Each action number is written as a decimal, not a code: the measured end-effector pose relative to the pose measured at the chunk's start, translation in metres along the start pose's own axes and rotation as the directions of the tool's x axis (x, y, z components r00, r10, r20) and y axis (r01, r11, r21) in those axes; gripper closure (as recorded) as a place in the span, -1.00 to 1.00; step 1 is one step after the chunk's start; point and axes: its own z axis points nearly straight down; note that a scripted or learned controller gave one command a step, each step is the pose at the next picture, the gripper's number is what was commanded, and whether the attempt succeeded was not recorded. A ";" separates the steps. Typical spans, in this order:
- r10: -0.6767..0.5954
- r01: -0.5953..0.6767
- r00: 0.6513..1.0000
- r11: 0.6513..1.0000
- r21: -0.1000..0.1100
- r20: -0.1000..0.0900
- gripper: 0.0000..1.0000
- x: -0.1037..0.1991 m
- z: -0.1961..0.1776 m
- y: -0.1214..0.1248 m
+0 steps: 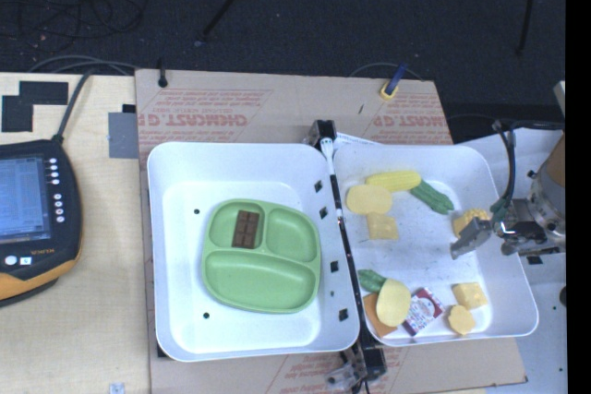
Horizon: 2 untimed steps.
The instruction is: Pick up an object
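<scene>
**Robot gripper hovers at right edge of toy-food bin**

At far left, a grey handheld control tablet with an orange rim (32,217) lies on the bench. Beside it, on a sheet of brown cardboard (277,106), sits the left white plastic bin (175,180), which holds a green three-compartment plastic plate (263,258); a small brown chocolate-bar piece (246,229) lies in the plate's upper-left compartment.

The right white plastic bin (462,157) touches the left one along a black-clipped seam and carries the scattered toy food: a yellow corn cob (392,181) with a green pod (432,196) just beside it, a pale yellow round slice (368,199), a yellow cube (383,228), a yellow oval piece (392,302) resting on an orange wedge (372,316), a red-and-white sachet (422,311), and two more small yellow chunks (470,295) near the lower right corner.

At right, the two-finger metal gripper (469,238) reaches in over the bin's right side, its dark fingers near a small yellow-orange piece (473,219). Whether the fingers are spread or closed cannot be told, and nothing is visibly held between them.
</scene>
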 end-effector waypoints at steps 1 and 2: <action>-0.004 0.004 1.000 1.000 0.001 -0.003 -1.00 -0.025 0.148 0.088; -0.001 0.001 1.000 1.000 0.006 0.001 -1.00 0.002 0.144 0.161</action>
